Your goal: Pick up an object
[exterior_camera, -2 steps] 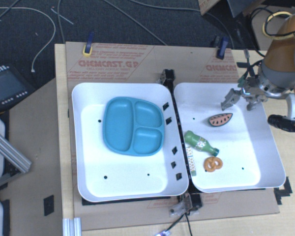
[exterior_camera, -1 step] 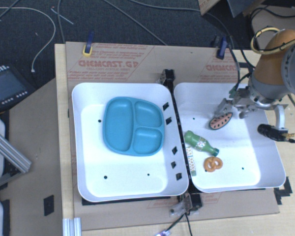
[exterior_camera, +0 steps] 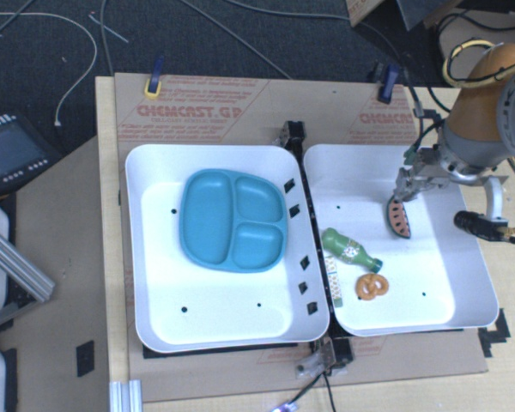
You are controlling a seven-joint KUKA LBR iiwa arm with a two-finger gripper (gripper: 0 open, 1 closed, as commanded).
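Nearest me in the right bin (exterior_camera: 463,273), I count one pretzel (exterior_camera: 371,286) at about 6 o'clock and one green bottle (exterior_camera: 350,251) just above it, lying on its side near the divider. At 12 o'clock sits one watermelon slice (exterior_camera: 399,217), my likeliest target. The pincer (exterior_camera: 405,192) hangs just over the slice's upper end, probably lined up for a grasp. I see nothing between its tips, and I cannot tell whether it is released or clenched. The left bin (exterior_camera: 154,256) carries one blue divided plate (exterior_camera: 234,221), lying flat at its centre. Two bins share the desk (exterior_camera: 112,230).
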